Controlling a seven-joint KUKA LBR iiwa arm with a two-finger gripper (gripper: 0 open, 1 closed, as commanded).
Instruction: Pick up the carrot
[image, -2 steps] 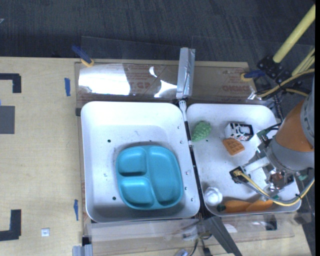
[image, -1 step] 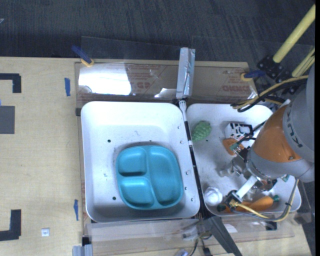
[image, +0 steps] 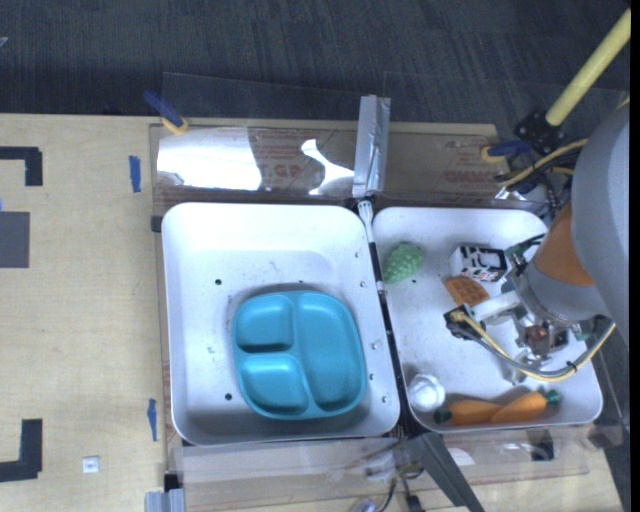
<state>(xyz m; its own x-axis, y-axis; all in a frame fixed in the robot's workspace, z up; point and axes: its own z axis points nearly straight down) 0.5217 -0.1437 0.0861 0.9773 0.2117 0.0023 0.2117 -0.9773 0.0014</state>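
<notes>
Two shallow white plastic bins sit side by side, and the grey arm with its orange wrist band (image: 560, 250) reaches into the right bin (image: 430, 320), the pincer (image: 520, 335) hanging low over the bin floor amid yellow cables. Whether its fingers stand apart or closed I cannot tell, the wrist and wiring hiding them; nothing can be seen held in it.

Just below the pincer, toward the near wall of the bin, lies the long orange plastic carrot (image: 498, 408), flat on its side and running along that wall, its thicker end under the pincer's right side and its tapered end pointing away to the left. Close by the tapered end sits a small round white object (image: 425, 392). Up and to the left of the pincer rest a bumpy pale green ball-like toy (image: 404, 262), a white-and-black printed item (image: 478, 260) and a flat brown piece (image: 466, 291). Far to the left, in the other bin (image: 190, 300), is a teal divided plastic plate (image: 297, 352).

As a toy, the carrot is probably light, stiff and smooth, so likely to slip or roll. A grip across its thick middle looks best, though the near wall leaves little room for the finger on that side
</notes>
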